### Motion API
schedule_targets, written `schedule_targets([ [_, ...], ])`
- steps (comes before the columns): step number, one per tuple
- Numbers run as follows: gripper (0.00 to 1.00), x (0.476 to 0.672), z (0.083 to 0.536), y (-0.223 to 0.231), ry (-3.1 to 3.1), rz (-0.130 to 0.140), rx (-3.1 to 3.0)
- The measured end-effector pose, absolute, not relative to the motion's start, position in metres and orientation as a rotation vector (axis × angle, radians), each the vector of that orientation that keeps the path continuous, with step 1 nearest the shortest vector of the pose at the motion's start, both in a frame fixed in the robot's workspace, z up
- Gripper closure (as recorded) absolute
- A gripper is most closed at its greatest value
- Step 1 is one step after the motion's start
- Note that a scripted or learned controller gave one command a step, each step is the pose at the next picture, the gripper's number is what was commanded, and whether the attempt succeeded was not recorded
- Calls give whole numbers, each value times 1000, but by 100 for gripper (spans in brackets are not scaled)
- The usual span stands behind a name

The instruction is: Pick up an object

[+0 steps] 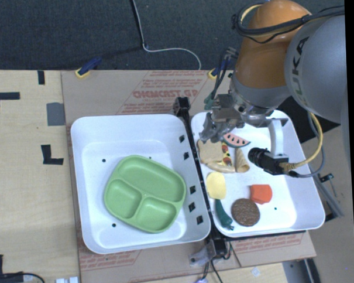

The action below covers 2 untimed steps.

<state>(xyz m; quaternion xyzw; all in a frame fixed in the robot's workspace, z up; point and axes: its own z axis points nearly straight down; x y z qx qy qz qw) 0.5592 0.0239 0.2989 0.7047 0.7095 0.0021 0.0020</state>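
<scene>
The surface (27, 191) is tan board with black markings, with dark carpet behind it and a white cable trailing over the far edge. Two white bins sit side by side on a cardboard sheet.

The left bin (89, 133) holds one green divided plate (145, 193), lying flat towards the near side, well apart from the arm.

The right bin (303, 208) carries all the candidate items, crowded against its left wall: a pale flat piece with red marks (223, 160) under the end effector, a watermelon slice (237, 140) just beside it, a yellow lemon (216, 185) nearer the camera, a green pepper (222, 215) at the near left corner, a brown round cookie (245, 212) and an orange block (261, 193) to its right.

The end effector (219, 129) hangs low over the far left part of the right bin, above the pale piece and the watermelon slice. Its fingers are masked by the wrist body and the clutter below; I cannot tell whether they are spread or pressed together, and nothing is visibly held.

Risks, as judged:
- The pale piece lies flat, so fingers may slide over it and close on nothing.
- The slice touches or overlaps it, so a closure could catch both or push one aside.
- The bin wall is near, so a finger may strike it on descent.
</scene>
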Motion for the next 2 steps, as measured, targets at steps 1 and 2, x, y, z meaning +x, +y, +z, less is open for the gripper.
schedule_targets([
  [1, 100, 482, 427, 4, 2217, 16, 2215],
  [2, 100, 484, 483, 63, 2228, 8, 2210],
])
